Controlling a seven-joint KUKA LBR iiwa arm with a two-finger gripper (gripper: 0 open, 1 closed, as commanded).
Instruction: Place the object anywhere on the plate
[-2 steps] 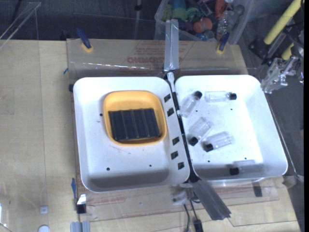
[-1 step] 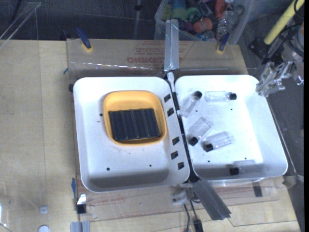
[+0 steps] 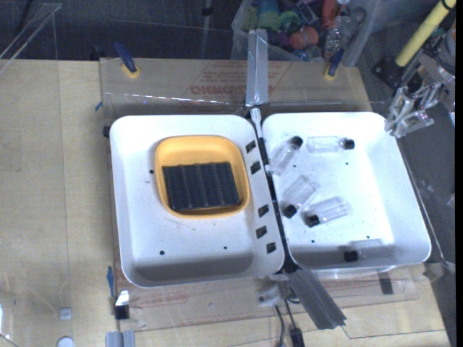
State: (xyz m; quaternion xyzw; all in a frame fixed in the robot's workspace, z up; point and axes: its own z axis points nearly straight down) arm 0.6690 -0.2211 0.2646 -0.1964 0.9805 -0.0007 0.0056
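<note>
Pale wooden bench [image 3: 51, 194] bears two shallow white bins. In the left bin [image 3: 130, 215] sits the yellow squarish plate [image 3: 199, 147], a dark ribbed slab [image 3: 201, 185] on it. The right bin [image 3: 380, 194] holds several clear plastic vials with black caps [image 3: 324, 212], the task's objects, lying scattered. The metal gripper [image 3: 412, 113] hangs past that bin's far right corner; whether it is parted or closed I cannot tell. By my judgement picking has not begun; next comes descending onto one vial. Transparent bodies blur into white.
</note>
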